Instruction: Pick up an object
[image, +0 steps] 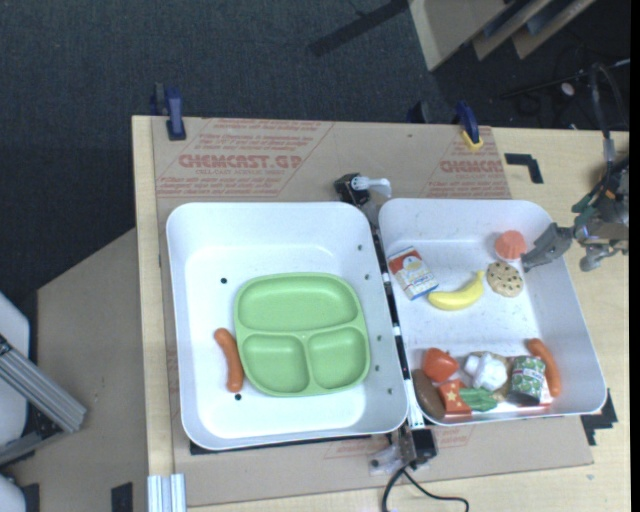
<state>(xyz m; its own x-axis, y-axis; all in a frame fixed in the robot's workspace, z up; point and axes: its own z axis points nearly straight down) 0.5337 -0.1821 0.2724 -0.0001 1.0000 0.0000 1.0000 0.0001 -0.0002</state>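
The right bin (560, 330) holds toy food. A small carton (411, 273), a yellow banana (455, 295), a cookie (505, 279) and an orange-red round piece (511, 244) lie in its upper half. Several more pieces are heaped along its front edge, among them a red pepper (439, 364), a white lump (487, 370) and an orange sausage (545, 362). My gripper (566, 254) hangs over the bin's upper right rim, just right of the cookie. It is open, with nothing between its fingers (542, 247).
The left bin (200, 240) bears a green divided plate (300, 333) with an orange sausage (231, 359) beside it on the left. A small black and white fitting (360, 187) sits behind the bins where they meet. Cables (420, 480) trail at the bench front.
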